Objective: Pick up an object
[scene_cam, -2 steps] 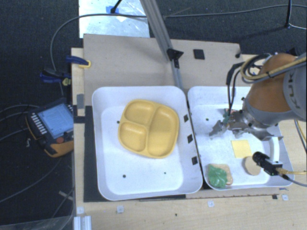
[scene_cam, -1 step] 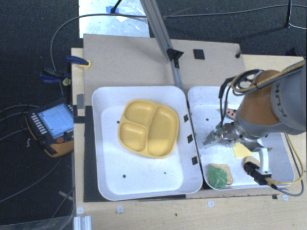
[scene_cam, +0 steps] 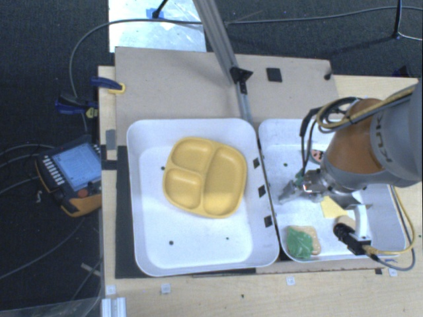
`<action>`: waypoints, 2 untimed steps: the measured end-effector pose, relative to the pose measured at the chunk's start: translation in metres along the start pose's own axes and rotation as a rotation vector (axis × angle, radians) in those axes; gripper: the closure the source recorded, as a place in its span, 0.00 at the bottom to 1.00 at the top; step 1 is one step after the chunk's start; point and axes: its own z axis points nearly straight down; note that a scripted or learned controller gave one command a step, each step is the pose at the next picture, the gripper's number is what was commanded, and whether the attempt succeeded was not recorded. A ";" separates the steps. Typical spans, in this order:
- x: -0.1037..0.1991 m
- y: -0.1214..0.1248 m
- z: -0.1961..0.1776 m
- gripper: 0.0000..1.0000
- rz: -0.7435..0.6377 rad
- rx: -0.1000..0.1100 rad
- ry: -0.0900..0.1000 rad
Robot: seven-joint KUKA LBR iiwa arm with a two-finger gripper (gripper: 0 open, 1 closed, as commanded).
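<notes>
The right bin (scene_cam: 281,137) holds a green and tan object (scene_cam: 303,241) near its front edge and a small yellow flat piece (scene_cam: 330,208) further right. My gripper (scene_cam: 291,189) hangs low over the bin's left middle, just above and left of both objects, pointing left. The grey arm with its orange band (scene_cam: 353,147) covers the bin's right half. Nothing shows between the fingers.
The left bin (scene_cam: 149,243) carries a yellow divided plate (scene_cam: 205,176). A grey pole (scene_cam: 221,41) slants down to the bins' back edge. Cables loop over the arm and along the right bin's front right. A handheld pendant (scene_cam: 73,174) lies off the bench at left.
</notes>
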 end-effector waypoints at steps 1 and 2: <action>-0.002 0.002 -0.012 1.00 0.001 -0.009 -0.004; 0.008 0.000 -0.065 1.00 -0.004 -0.002 -0.001</action>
